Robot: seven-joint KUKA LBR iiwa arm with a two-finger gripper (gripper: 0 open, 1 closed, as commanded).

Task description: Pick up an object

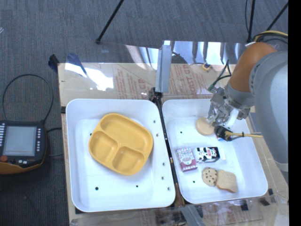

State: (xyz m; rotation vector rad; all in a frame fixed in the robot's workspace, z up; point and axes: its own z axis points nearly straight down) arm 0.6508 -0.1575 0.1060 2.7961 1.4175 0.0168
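Toast slice (pixel 226 181) and chocolate-chip cookie (pixel 209 176) lie touching each other near the front rim of the right bin (pixel 244 159). Just behind them we see a red carton (pixel 186 158) and a black-and-white cow-print carton (pixel 207 154) side by side. Across the divide, a yellow divided plate (pixel 121 142) rests flat in the left bin (pixel 84 182). Farther back in the right bin lies a tan round disc (pixel 204 126), perhaps a biscuit. The pincer (pixel 215 122) hangs at the disc's right edge. We cannot tell whether it is spread or pressed together, nor whether it touches the disc. Beyond both bins the brown surface (pixel 122 81) shows.
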